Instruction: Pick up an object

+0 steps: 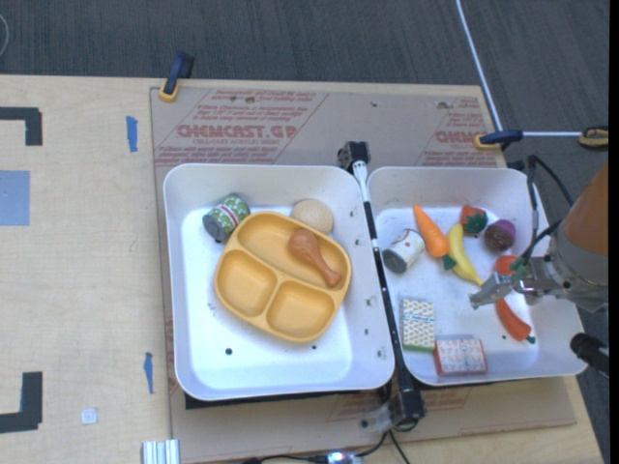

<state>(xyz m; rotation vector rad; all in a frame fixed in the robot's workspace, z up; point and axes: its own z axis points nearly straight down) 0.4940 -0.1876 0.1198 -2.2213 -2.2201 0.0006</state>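
Low in the right bin (542, 361), the jaws (491, 292) hang just beside a banana (460, 255) and chili (514, 321); their grip state cannot be told.

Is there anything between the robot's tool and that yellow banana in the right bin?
Nothing visible blocks it. The tool hangs low in the right bin, just below and to the right of the banana, with bare bin floor between them. The carrot lies on the banana's far side.
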